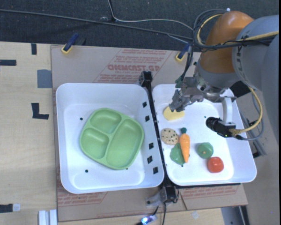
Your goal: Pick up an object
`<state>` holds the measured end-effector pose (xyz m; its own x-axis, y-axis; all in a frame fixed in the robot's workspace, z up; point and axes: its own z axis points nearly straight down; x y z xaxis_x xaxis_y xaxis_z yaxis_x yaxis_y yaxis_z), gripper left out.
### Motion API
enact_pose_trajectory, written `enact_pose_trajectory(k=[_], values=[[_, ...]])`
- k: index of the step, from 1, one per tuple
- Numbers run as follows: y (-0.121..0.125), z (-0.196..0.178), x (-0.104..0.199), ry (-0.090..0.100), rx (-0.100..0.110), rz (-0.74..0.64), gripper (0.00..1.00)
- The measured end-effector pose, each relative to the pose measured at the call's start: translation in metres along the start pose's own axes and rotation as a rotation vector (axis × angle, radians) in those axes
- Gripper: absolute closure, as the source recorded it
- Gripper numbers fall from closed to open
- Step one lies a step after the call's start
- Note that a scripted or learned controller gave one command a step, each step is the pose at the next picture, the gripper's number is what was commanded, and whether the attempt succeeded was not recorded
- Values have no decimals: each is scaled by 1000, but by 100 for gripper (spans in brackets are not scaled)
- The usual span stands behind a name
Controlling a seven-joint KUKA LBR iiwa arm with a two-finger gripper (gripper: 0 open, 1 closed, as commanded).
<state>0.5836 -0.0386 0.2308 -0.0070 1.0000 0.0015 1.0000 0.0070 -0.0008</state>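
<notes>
A pale wooden surface (18,139) carries a brown cardboard sheet (117,64) held by yellow clamps (70,43). Dark carpeted floor (61,8) lies beyond, crossed by black cables (110,6).

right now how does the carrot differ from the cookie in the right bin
The carrot is orange with a green top; the cookie is tan and speckled. The carrot is long and tapered, pointing down the bin; the cookie is round and flat. The carrot overlaps a green piece at its lower end; the cookie lies on bare bin floor. Both lie side by side in the right bin.
</notes>
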Motion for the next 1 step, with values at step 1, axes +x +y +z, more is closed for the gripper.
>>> enact_pose_trajectory(k=[1], values=[[11,-3,48,0,0,1,100]])
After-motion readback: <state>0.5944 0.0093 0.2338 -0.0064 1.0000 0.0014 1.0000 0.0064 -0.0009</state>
